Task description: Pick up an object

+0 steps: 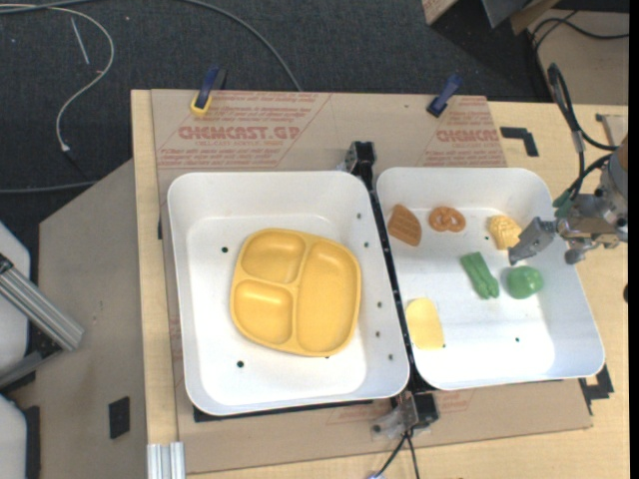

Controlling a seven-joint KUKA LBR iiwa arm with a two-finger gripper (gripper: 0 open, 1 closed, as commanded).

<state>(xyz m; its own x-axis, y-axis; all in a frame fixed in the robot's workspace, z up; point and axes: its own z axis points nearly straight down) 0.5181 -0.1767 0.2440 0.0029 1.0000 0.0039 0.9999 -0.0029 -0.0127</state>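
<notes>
I see the grey two-finger gripper with fingers spread apart, clamped on nothing, hovering at the right white plastic bin's far edge, just above the round green toy lying inside

two white bins, one yellow tray, six small food toys

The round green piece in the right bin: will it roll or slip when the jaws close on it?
Probably somewhat. The round green piece looks smooth and rounded, so it may roll if pushed or squirt out of a pinch. It seems small and likely light, like toy food. The gripper is just above it, and the long green piece lies close, so a nudge might knock that.
</notes>
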